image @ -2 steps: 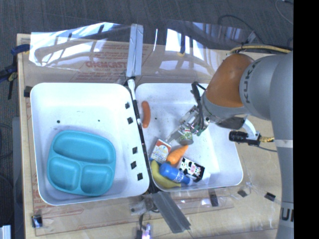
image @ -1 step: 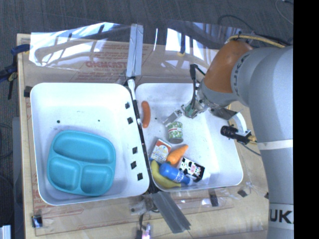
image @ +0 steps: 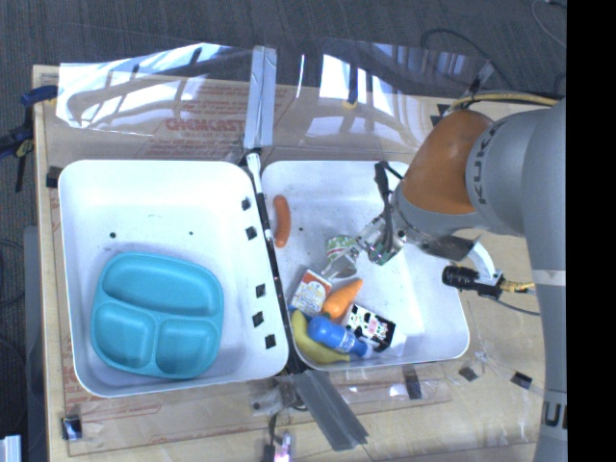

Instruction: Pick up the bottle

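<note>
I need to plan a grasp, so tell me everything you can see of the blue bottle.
The blue bottle is small, smooth and plastic-looking, lying on its side near the front of the right bin, its narrower end pointing right. It rests on the banana, beside the carrot, with the black-and-white carton touching behind. The gripper is apart from it.

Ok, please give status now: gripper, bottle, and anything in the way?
Gripper low in right bin, apart from bottle. Blue bottle lying on banana at front wall. Carrot and black-white carton crowd it.
</note>
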`<control>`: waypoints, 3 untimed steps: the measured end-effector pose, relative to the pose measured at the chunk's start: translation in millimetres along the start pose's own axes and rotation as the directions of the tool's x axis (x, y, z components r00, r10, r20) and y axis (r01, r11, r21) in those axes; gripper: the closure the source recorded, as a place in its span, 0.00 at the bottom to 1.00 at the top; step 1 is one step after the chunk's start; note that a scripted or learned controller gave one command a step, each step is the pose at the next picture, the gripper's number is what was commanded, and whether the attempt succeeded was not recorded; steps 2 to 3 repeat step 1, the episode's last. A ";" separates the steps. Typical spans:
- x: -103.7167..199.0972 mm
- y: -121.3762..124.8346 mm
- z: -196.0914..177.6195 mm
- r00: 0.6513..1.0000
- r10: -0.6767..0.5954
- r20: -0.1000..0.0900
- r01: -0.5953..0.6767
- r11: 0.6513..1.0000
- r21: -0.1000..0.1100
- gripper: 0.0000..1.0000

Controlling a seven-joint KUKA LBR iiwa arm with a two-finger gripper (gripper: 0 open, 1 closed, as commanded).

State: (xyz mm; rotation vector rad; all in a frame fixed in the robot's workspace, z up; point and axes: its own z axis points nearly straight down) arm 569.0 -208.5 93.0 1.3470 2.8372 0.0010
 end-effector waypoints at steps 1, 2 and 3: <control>-45.2 54.5 -0.5 1.000 -0.007 0.002 0.007 1.000 -0.001 0.00; -45.2 54.5 -0.5 1.000 -0.007 0.002 0.007 1.000 -0.001 0.00; -45.2 54.5 -0.5 1.000 -0.007 0.002 0.007 1.000 -0.001 0.00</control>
